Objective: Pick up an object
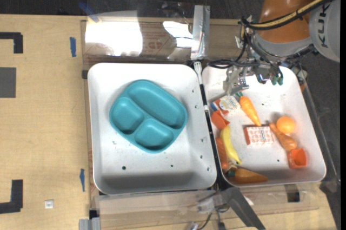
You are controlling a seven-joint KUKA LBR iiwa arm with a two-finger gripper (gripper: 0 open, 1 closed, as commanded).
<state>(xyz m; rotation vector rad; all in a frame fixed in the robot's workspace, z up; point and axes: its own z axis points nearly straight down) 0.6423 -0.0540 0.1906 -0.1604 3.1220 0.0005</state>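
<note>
1. Gripper (pixel 238 81) is seen low over the right bin (pixel 311 131), near its far-left corner. Jaw state cannot be told from this view: the tips are lost in cable and bracket clutter.
2. No object is seen between the tips, so the pick is judged not yet made; grasp and lift are left.
3. Nearest candidate: a small white packet (pixel 229 104) just below the gripper, near the bin's left wall. Contact cannot be confirmed.
4. Just beside it lies a toy carrot (pixel 250 110). Its long axis runs diagonally, upper end toward the far-left corner, lower end toward the near-right.
5. A toy banana (pixel 229 145) lies along the left wall, long axis roughly parallel to that wall, slightly curved.
6. A red-and-white carton (pixel 258 135) lies flat mid-bin, long axis across the bin.
7. An orange (pixel 286 125) and an orange cup (pixel 297 158) are toward the right wall, well apart from the gripper.
8. The left bin (pixel 102 164) carries a teal divided plate (pixel 148 115), centred, untouched as far as can be judged.
</note>
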